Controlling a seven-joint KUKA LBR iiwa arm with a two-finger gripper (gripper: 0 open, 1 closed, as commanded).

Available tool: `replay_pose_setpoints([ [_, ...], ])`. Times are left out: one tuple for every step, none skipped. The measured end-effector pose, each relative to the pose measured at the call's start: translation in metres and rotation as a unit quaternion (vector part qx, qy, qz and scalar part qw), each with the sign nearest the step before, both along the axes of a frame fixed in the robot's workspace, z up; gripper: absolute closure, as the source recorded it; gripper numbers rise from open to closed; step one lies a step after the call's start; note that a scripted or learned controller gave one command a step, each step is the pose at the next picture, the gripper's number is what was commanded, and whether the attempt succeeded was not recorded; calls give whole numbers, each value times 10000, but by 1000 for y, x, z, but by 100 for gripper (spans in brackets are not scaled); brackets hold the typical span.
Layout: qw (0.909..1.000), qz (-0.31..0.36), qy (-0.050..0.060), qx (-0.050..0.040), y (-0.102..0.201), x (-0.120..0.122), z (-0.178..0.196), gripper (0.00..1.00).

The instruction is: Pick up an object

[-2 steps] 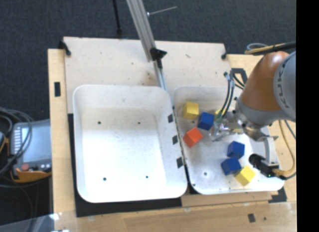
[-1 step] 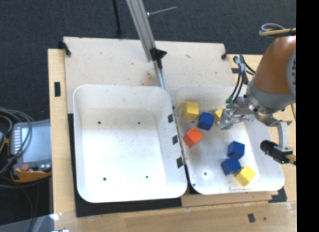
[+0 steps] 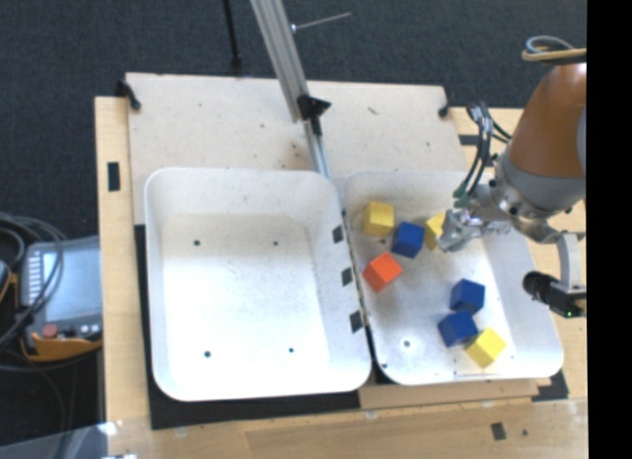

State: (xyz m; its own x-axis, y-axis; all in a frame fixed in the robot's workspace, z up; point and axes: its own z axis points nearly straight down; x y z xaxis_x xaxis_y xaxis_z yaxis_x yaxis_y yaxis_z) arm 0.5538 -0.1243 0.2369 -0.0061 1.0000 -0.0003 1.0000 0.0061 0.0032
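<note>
The right bin [image 3: 513, 353] holds several small blocks. A yellow cube [image 3: 376, 218] sits near its far left, with a blue cube [image 3: 408, 239] just right of it and an orange cube [image 3: 383, 270] below. Two blue cubes [image 3: 467, 295] [image 3: 457, 327] and a yellow one [image 3: 485, 346] lie toward the near right. Another yellow block [image 3: 434, 228] is partly hidden under my gripper [image 3: 449, 235], which hangs low over the bin right beside the blue cube. Nothing can be seen held.
The left bin [image 3: 247, 284] lies beside the right one, with a shared rim between them. A slanted aluminium post [image 3: 281, 42] rises behind the bins. A control pendant [image 3: 54, 299] rests off the bench at the left.
</note>
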Motion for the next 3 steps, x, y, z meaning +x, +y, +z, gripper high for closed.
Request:
replay_pose_setpoints([
  [10000,12,4,8,58,16,7,100],
  [10000,5,4,4,104,45,4,100],
  [10000,11,2,11,158,62,13,100],
])
